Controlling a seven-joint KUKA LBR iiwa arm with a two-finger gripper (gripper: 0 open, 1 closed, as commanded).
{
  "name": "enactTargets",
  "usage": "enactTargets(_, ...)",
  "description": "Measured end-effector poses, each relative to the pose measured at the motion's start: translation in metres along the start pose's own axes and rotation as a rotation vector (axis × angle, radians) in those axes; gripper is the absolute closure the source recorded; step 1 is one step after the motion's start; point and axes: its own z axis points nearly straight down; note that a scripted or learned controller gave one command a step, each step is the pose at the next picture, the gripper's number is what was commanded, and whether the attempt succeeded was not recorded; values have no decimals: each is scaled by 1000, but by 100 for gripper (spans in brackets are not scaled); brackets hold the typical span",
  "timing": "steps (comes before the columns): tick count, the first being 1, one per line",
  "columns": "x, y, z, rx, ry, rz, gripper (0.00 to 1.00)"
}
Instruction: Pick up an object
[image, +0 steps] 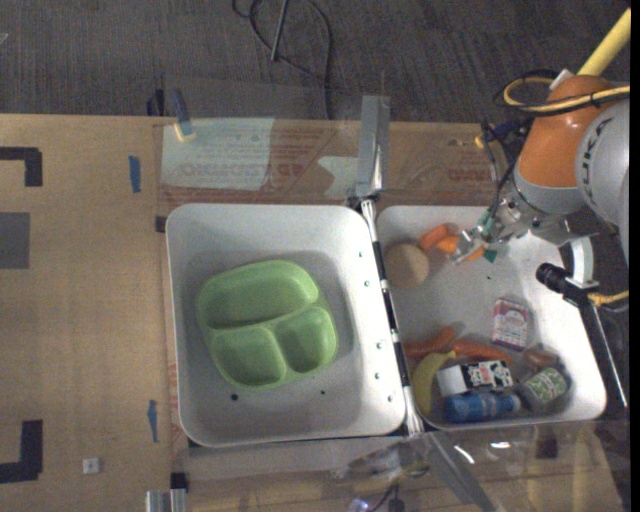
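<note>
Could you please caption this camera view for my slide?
Gripper hovers over right bin's far end beside orange toy; green plate in left bin.

We see a robotics lab: cardboard-topped bench (80, 300) w/ tape marks, two white bins (190, 400), loose cables (270, 35) on floor.

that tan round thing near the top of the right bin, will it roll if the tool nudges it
Probably yes. The tan round thing looks smooth and ball-like, so a nudge would likely send it rolling across the right bin. It sits against the bin's left wall, which may stop it that way. Its curved sides could slip out of the tool unless gripped across the middle.
</note>
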Motion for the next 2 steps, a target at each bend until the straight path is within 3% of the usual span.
enactTargets(1, 74, 30, -92, -9, -1, 13, 100)
enactTargets(2, 35, 14, -47, -6, 0, -164, 100)
